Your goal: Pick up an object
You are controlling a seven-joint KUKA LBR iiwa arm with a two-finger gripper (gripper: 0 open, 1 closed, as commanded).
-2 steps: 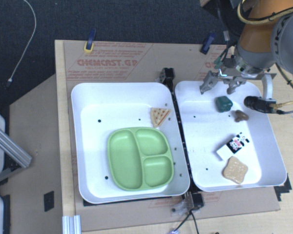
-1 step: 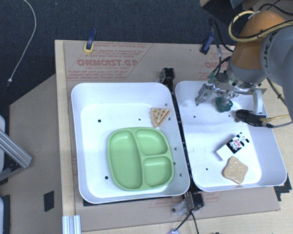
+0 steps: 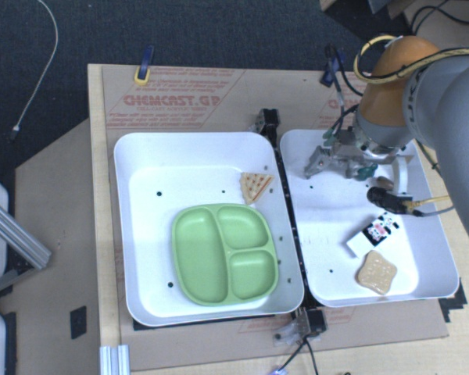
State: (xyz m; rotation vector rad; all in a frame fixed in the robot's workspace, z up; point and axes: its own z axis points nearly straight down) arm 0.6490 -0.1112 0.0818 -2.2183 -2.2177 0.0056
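My gripper (image 3: 336,161) hangs low over the back of the right bin (image 3: 328,280), under the orange band of the arm (image 3: 399,84). Nothing shows held in it. A tan toast-shaped piece (image 3: 376,273) lies in the right bin's front corner, well in front of the gripper. Just behind the toast lies a small white block with black marks (image 3: 374,233). In the left bin (image 3: 133,209), a waffle-patterned wedge (image 3: 255,185) leans near the right wall, and a green divided plate (image 3: 223,252) lies flat in front of it.
A black divider with clips (image 3: 285,201) runs between the two bins. A dark part with a yellow cable (image 3: 391,200) reaches over the right bin from the arm. Brown cardboard (image 3: 180,92) lies under the bins.
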